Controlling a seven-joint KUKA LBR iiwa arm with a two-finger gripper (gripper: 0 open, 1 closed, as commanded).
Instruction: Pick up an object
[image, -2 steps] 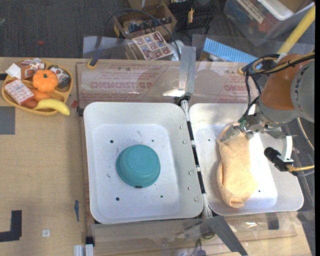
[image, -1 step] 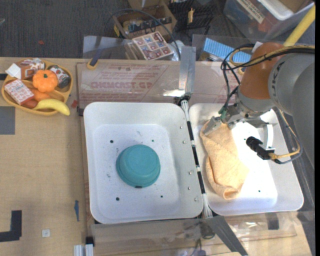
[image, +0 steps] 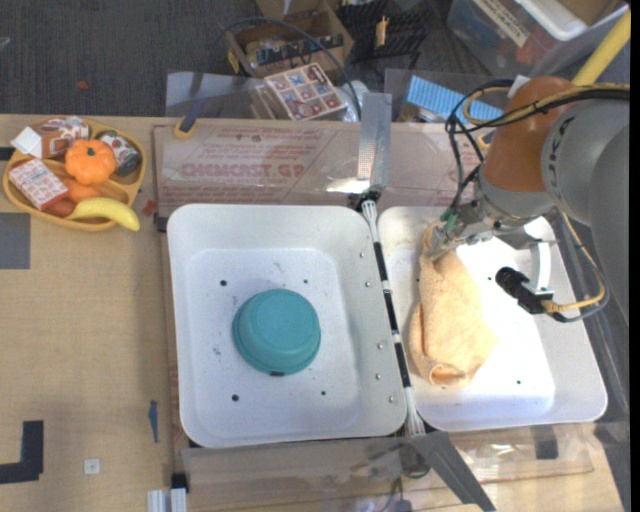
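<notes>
Red lettering on the cardboard sheet (image: 262, 165) beyond both bins is too faint for me to read. My jaws (image: 447, 228) sit at the far end of the tan cloth (image: 452, 318) in the right bin (image: 570, 395); whether they grip it, I cannot tell. A teal bowl (image: 277, 331) lies leftward, well apart.

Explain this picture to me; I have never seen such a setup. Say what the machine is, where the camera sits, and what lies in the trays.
One camera looks down at a slant on a bench with two shallow white bins. The grey robot arm reaches in from the right. Its gripper is low over the right bin, at the top end of a tan cloth; whether it grips the cloth is unclear. The left bin holds an upturned teal bowl. A yellow dish of toy food sits at the bench's far left.
</notes>
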